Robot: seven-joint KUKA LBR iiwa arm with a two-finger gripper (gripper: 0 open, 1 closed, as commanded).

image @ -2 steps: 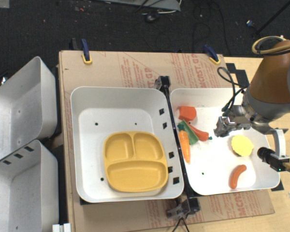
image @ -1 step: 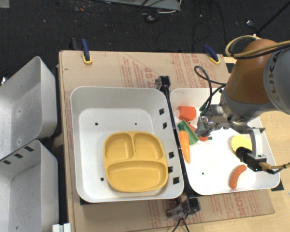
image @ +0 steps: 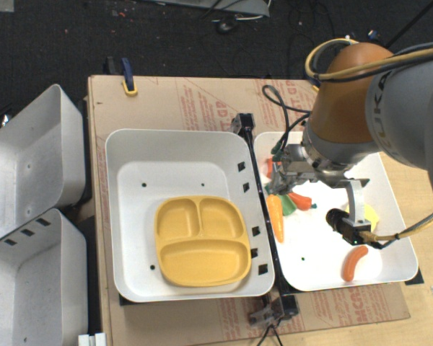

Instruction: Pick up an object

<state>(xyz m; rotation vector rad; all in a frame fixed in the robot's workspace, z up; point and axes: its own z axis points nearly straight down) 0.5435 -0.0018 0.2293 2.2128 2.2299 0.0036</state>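
Hovering low over the right bin (image: 397, 265), the gripper (image: 283, 182) sits just above the carrot (image: 275, 218); whether it grips anything cannot be told; reaching seems underway; next comes closing and lifting.

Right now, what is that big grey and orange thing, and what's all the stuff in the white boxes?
That big thing is a robot arm. It reaches in from the right, and a computer program moves it. The picture comes from one camera fixed above the bench, looking down at a slant.

On the bench sit two shallow white bins side by side. The left bin holds a yellow plate with three sections. The right bin holds toy food: an orange carrot by its left wall, a reddish sausage near the front, and a few small colourful pieces under the arm.

The arm's gripper, its two-finger hand, hangs low over that food. I can't tell whether it holds anything.
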